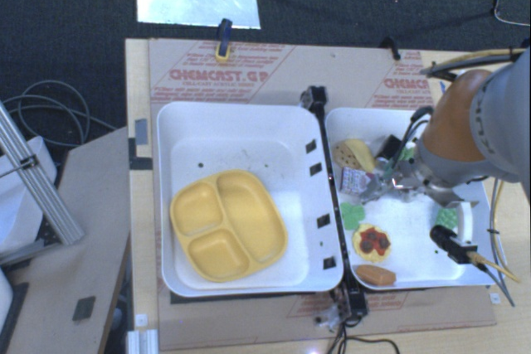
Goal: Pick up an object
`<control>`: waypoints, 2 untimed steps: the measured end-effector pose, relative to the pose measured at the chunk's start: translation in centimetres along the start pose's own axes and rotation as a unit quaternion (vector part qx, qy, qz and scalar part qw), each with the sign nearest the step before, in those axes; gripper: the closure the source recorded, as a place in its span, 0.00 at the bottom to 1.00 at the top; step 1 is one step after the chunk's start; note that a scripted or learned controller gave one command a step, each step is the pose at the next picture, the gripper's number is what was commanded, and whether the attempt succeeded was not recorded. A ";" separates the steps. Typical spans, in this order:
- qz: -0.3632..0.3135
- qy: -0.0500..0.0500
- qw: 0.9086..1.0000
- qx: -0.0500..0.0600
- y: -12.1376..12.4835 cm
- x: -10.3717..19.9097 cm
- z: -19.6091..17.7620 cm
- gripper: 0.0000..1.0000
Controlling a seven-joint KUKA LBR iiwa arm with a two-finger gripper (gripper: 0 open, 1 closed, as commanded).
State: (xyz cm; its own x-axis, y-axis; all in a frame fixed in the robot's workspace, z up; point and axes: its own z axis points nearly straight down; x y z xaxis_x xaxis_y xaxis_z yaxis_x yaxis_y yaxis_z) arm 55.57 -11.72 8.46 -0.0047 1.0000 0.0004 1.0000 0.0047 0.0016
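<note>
The right bin [415,261] holds several small things. A yellow wedge-shaped piece [354,152] lies at its far left, with a pale printed packet [352,181] just in front of it. A green piece [353,216], a small round pizza toy [372,241] and an orange bun-like piece [375,275] follow toward the near edge. My gripper [386,181] is down inside this bin, right beside the packet, below the orange-banded wrist [456,124]. The wrist partly covers another green thing [448,217].
The left bin [241,124] holds a yellow divided plate [228,224]. A black divider with clips [325,178] runs between the two bins. The arm covers the right bin's far right part.
</note>
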 end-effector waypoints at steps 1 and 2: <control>-0.001 0.000 1.000 -0.001 3.1 1.3 0.0 0.00; -0.002 -0.001 1.000 -0.002 3.0 1.2 -1.1 1.00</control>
State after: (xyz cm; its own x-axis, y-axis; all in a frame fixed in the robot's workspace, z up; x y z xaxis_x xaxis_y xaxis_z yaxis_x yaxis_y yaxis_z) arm 58.59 -10.53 9.58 -0.0087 1.0000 -0.0009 1.0000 0.0088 0.0047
